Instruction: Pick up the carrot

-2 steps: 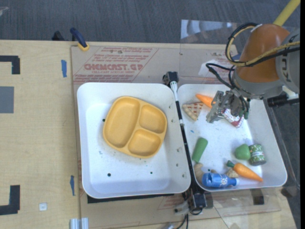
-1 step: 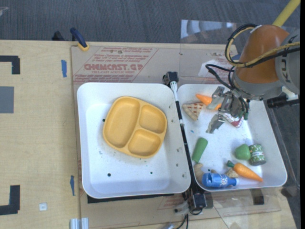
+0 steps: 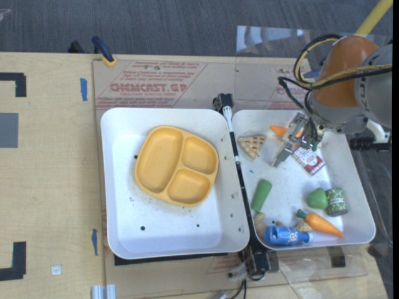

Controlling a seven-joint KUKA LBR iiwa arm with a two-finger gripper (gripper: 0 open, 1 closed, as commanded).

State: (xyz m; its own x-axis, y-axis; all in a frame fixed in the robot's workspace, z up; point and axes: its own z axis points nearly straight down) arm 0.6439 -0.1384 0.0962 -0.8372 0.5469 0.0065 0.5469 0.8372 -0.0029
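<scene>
**Gripper hovering over the right bin, carrot lying apart at the near edge**

The gripper (image 3: 292,147) is hanging over the far part of the right bin (image 3: 365,185), its fingers spread apart and holding nothing. The carrot (image 3: 321,223) is lying well apart from it, near the bin's near right corner, just beside a blue bottle (image 3: 287,235) on its left. A green pepper (image 3: 318,199) is sitting just beyond it. A yellow divided plate (image 3: 176,165) is resting in the left bin (image 3: 118,185).
</scene>
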